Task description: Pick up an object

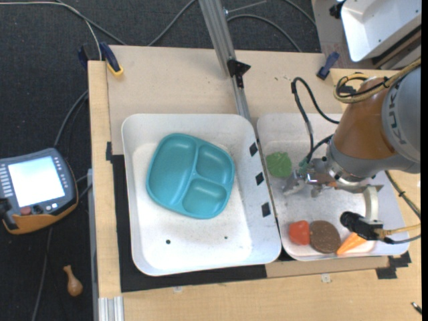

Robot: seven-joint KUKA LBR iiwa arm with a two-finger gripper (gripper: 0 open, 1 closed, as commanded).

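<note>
Green lumpy toy vegetable (278,164), probably soft plastic or foam, lies in the upper left part of the right-hand shallow white bin (292,251), close to the wall that divides it from the left-hand white bin (144,259). It is the nearest candidate to the two-finger gripper (299,180), which hangs just beside it, lower right of it, low over the bin floor.

Claw state: cannot tell. The metal tips are small and partly lost against the grey wrist, and nothing visibly sits between them.

Other candidates, all along the near rim of the right bin:
- red round toy tomato (299,232)
- brown flat disc like a cookie (324,236), touching the tomato
- orange carrot-shaped wedge (353,245), partly under a black cable fitting

Left bin: turquoise three-compartment plastic plate (190,175), tilted slightly, well apart from the gripper.

Handling judgement: green piece looks light, slightly squashy, with a bumpy skin that should give grip rather than slip. It is not fragile. Best hold is across its narrower middle, fingers coming down on either side. Risk: its closeness to the bin wall leaves little room for the far finger. The plate looks stiff, smooth and too wide for a straddling pinch.
</note>
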